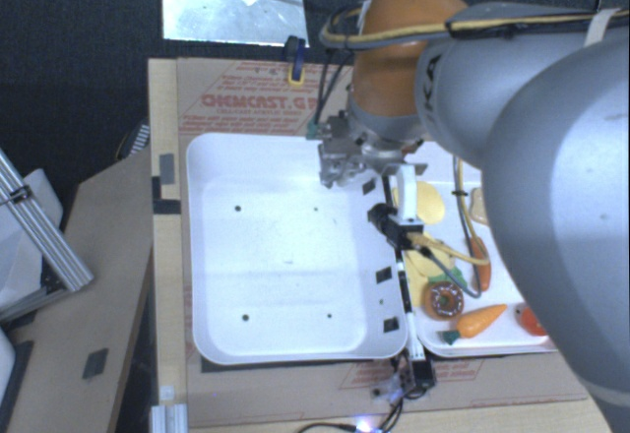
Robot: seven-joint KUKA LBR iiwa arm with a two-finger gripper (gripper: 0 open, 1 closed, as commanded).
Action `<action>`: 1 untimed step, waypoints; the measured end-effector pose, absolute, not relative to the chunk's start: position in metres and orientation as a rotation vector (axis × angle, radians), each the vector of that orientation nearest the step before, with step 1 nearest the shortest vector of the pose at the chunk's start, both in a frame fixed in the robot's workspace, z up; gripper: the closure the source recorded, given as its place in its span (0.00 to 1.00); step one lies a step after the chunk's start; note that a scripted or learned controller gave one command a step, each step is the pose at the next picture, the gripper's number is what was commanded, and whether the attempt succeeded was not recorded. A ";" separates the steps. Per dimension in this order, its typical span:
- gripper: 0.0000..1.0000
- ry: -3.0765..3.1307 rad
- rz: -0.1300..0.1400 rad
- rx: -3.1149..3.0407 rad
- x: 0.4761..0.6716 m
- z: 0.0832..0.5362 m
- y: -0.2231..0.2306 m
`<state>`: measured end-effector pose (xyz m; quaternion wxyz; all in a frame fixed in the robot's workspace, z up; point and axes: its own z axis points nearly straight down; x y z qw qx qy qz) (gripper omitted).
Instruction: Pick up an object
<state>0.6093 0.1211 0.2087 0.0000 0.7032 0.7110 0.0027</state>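
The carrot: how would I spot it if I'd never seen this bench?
Find the right bin, the one half hidden under the big grey arm. Look along its near edge, beside the divider between the bins. The carrot lies there: an orange cone with a green tip, just right of a round brown doughnut.

Grey KUKA arm (pixel 551 126) reaching in from the right, bulky link filling the foreground, orange band (pixel 399 47) above the wrist, gripper (pixel 337 170) pointing down at upper centre, its jaws too small and blurred to read
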 end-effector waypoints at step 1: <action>1.00 2.231 0.021 2.206 0.654 0.279 0.196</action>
